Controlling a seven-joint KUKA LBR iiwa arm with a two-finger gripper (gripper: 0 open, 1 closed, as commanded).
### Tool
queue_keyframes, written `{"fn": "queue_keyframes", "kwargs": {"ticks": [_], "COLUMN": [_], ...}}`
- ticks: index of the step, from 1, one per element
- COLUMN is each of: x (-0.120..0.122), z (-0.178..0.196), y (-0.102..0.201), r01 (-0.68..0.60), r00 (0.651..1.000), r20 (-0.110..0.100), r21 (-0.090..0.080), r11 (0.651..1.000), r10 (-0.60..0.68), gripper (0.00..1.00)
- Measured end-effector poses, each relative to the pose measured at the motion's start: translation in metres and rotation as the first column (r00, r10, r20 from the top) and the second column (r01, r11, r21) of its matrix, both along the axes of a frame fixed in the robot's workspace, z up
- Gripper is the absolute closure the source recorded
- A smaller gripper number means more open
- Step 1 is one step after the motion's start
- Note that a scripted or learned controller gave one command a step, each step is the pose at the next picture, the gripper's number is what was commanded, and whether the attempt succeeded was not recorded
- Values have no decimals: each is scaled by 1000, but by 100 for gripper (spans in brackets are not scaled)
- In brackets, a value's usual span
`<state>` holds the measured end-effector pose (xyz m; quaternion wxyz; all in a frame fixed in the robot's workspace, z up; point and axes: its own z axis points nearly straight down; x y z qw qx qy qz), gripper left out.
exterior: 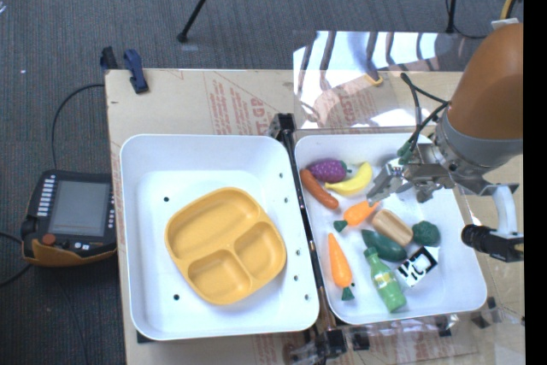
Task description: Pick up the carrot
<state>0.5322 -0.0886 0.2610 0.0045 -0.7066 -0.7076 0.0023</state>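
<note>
Right bin point(461, 291) holds the toy food. The carrot point(340, 261) lies at about 7 o'clock in that bin, tip toward 12, clear of the gripper point(395, 177). The gripper hangs over the bin's upper centre, above a second small carrot piece point(360, 212); whether it is released or clenched, cannot tell. Left bin point(145, 175) carries a yellow divided plate point(224, 245).

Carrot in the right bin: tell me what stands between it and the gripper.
Nothing visible blocks the nearer carrot, which lies just below-left of the gripper with open bin floor between. A second carrot lies nearer the front of the right bin, with the first carrot and a dark green vegetable between.
</note>
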Motion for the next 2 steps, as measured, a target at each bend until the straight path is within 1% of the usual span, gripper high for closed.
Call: {"fn": "queue_keyframes", "kwargs": {"ticks": [1, 2], "x": [35, 50], "z": [-139, -170], "y": [-6, -67], "r01": [-42, 157], "r00": [999, 988], "r20": [-12, 12], "r21": [3, 0], "r11": [999, 988], "r10": [42, -157], "gripper": [0, 0]}}
